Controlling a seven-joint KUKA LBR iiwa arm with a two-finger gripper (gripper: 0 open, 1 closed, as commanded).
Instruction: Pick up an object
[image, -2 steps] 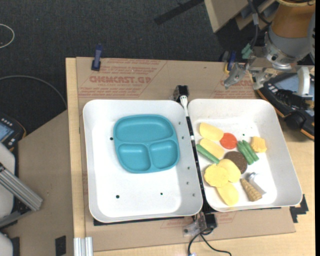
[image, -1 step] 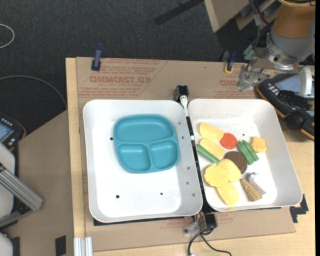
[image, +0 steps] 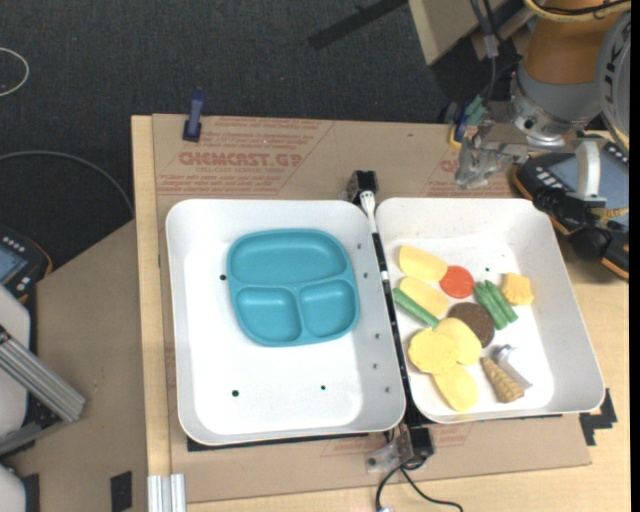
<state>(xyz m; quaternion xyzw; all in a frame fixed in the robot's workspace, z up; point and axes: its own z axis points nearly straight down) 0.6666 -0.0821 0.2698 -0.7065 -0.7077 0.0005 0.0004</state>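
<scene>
The gripper (image: 478, 170) hangs above the far edge of the right bin (image: 570, 300), and it pinches nothing; whether it is spread cannot be told. The toy food lies in this bin: a red piece (image: 457, 282) between yellow pieces (image: 421, 264). The left bin (image: 190, 300) holds a blue tray (image: 292, 286).

Two bins side by side on the desk (image: 250, 150). In the left bin (image: 200, 400), a tray (image: 292, 285), toward its back. In the right bin (image: 570, 340), a cluster of food pieces (image: 462, 330), near the middle and front. Gripper (image: 478, 165) above the desk just behind the right bin's back rim, arm (image: 565, 50) reaching in from the right.
</scene>
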